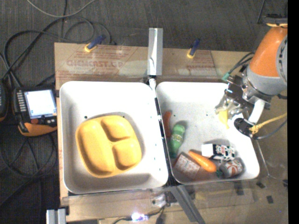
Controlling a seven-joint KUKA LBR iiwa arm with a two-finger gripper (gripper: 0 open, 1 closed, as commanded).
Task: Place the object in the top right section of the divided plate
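A: Your end effector (230, 107) sits over the right bin (196, 94), near its right wall. A yellow item (224, 115) shows right at the tip, but I can't tell whether it's clamped or just beside it, so grip state: cannot tell.

B: And your arm?

A: Arm (266, 62) comes in from the right, orange band up top, a yellow cable (268, 122) trailing off the wrist.

B: What else is in that bin?

A: Along the front: carrot (203, 160) lying on a brown packet (187, 166), a can (232, 168) at the front right corner, a small white box (218, 150) just behind the can. Green bottle (177, 136) near the left wall, with a thin red thing (167, 121) beside it.

B: Your plate?

A: Yellow divided plate (109, 144) sits in the left bin (70, 106), well apart from the end effector. Three sections, nothing in them. Both bins rest on the table (107, 62).
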